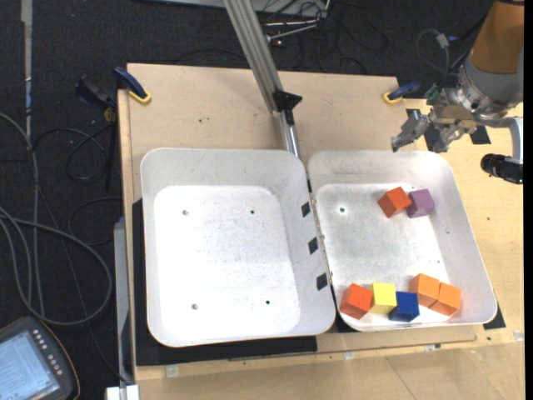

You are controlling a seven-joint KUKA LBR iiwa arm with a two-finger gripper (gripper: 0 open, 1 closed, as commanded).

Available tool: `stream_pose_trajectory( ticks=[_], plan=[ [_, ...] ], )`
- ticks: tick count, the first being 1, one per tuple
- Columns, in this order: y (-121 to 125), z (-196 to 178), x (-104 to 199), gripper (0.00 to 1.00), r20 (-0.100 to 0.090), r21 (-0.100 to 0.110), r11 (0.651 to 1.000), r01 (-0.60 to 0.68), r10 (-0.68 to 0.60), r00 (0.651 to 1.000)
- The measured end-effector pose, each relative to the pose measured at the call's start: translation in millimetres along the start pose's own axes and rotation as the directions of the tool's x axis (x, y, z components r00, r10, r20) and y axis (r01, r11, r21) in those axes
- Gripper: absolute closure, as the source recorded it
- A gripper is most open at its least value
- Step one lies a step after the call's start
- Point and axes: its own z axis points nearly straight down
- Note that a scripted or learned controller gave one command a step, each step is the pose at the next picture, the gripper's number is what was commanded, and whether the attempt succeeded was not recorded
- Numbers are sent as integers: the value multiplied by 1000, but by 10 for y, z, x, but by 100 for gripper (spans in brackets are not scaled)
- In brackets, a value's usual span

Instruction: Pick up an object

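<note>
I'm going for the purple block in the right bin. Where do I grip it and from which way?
Come straight down on the purple block. The orange block appears to touch its left face, so close the gripper on the two faces that look free, the far and near ones. Its top looks flat and level; the bin wall leaves some room to its right.

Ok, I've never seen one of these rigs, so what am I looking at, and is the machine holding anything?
One camera looks down at a slant on a wooden bench. The grey and orange arm reaching in from the right is a robot; its gripper hangs above the far edge of the right bin, with nothing between its fingers. That bin holds small blocks: an orange one touching a purple one, and a row along the near wall, orange, yellow, blue, two orange. Beside it lies the left bin.
</note>
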Motion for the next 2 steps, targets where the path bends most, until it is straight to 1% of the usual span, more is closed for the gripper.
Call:
stream_pose_trajectory(
  ticks=[1, 2],
  plan=[
    [0, 1, 1, 0, 0, 1, 1000, 0, 0, 1000],
    [13, 619, 74, 0, -2, 6, 1000, -1, 1, 1000]
  ],
)
